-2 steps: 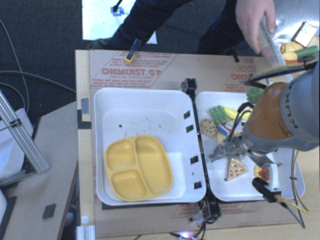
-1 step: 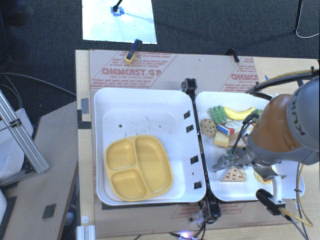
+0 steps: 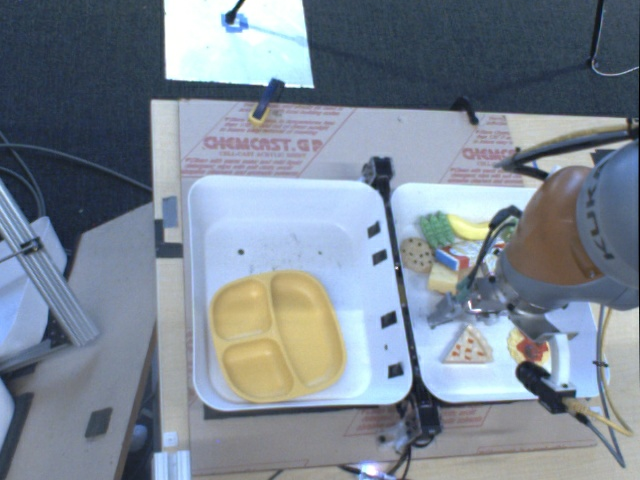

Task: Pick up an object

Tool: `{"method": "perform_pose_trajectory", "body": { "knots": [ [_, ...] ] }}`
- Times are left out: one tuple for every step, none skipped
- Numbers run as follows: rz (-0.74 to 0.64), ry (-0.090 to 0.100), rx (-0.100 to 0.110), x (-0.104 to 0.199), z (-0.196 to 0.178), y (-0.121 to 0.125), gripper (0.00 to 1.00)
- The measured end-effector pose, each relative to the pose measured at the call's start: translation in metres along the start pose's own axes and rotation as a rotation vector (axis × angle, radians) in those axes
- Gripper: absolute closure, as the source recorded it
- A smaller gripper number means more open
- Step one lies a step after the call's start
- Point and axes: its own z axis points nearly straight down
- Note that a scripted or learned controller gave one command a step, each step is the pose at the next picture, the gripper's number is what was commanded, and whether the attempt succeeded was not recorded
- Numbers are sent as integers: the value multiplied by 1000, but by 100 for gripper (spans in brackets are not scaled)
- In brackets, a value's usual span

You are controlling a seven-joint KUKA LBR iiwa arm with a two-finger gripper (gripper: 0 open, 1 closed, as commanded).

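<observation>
The right bin (image 3: 425, 383) holds several toy foods. A pizza slice (image 3: 468, 348) lies near its front. A round cookie (image 3: 417, 255), a yellow block (image 3: 443, 279) and a red, white and blue piece (image 3: 452, 261) sit toward its left wall. Green broccoli (image 3: 436, 228) and a yellow banana (image 3: 468, 227) lie at the back. My gripper (image 3: 458, 304) is low in this bin, just behind the pizza slice and in front of the yellow block. The arm's orange band (image 3: 560, 233) and grey wrist hide the bin's right part. A red and yellow item (image 3: 527, 348) peeks out under the wrist.
The left bin (image 3: 290, 213) contains a yellow divided plate (image 3: 276, 335) at its front. A black divider with clips (image 3: 392, 288) runs between the bins. Cardboard (image 3: 330, 138) lies under both bins; a grey table edge (image 3: 100, 268) is at the left.
</observation>
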Motion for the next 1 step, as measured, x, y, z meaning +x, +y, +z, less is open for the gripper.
{"method": "perform_pose_trajectory", "body": {
  "knots": [
    [0, -1, -3, 2, -40, 19, 0]
  ]
}}
